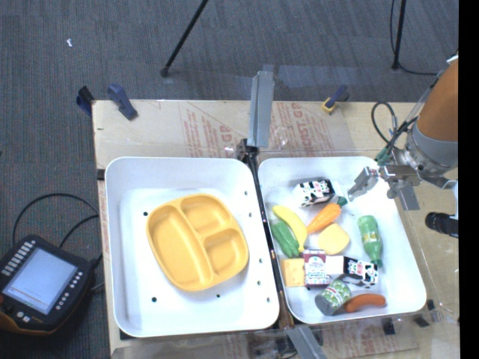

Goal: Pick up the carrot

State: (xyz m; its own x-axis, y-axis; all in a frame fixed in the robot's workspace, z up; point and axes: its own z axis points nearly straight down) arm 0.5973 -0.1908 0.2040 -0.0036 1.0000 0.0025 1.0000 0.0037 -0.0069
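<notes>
My end effector (pixel 383 185) hangs over the upper right part of the right bin (pixel 416 271), its two fingers spread apart with nothing between them; it touches no object; the left finger (pixel 362 183) points toward the carrot.

The carrot (pixel 325 217) lies in the right bin, just left of and below my end effector, tilted, its green top end uppermost and nearest the finger; it touches the yellow banana (pixel 292 224) on its left and sits just above a pale yellow cheese wedge (pixel 334 238); a cow-patterned carton (pixel 314 191) lies just above it; a green pepper (pixel 284 238) lies beside the banana.

To the right of the carrot stands a green bottle (pixel 369 236); lower in the bin are a red-and-white box (pixel 316 268), an orange cracker (pixel 293 272), a second cow-patterned carton (pixel 361 270), a green can (pixel 333 297) and a sausage (pixel 364 302).

The left bin (pixel 123 193) holds a yellow divided plate (pixel 197 241); both bins rest on a worktop (pixel 172 126) of cardboard-coloured board; blue clamps (pixel 120 99) sit at its far edge; a teach pendant (pixel 41 281) lies on the grey carpet (pixel 45 126) at left; tripod legs (pixel 187 32) stand behind.
</notes>
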